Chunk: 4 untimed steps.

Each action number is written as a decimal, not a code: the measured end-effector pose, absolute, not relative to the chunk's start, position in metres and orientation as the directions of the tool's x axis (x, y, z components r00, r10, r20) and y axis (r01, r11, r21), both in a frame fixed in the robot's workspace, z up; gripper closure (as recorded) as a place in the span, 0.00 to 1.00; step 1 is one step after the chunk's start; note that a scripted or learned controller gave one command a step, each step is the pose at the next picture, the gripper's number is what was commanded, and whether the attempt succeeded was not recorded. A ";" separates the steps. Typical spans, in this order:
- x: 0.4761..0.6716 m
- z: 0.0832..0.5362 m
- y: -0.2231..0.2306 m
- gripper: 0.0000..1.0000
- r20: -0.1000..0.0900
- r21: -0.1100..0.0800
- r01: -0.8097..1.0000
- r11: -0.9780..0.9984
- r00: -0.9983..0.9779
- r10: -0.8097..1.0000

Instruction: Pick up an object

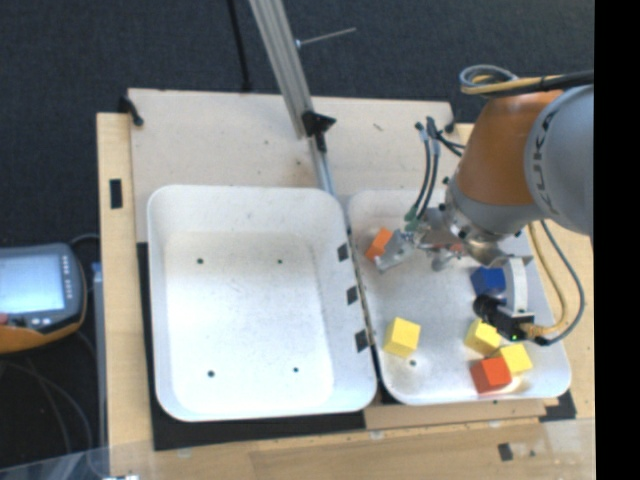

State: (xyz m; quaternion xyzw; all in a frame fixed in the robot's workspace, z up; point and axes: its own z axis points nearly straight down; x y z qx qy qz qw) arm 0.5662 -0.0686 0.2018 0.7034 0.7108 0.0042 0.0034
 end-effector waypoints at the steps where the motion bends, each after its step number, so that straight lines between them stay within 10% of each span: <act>1: 0.529 0.095 -0.115 0.00 -0.001 0.002 1.000 -0.004 0.004 1.000; 3: 0.598 0.151 -0.102 0.00 -0.001 0.009 1.000 0.006 -0.006 1.000; 4: 0.621 0.094 -0.100 0.00 -0.002 0.001 1.000 0.004 -0.004 1.000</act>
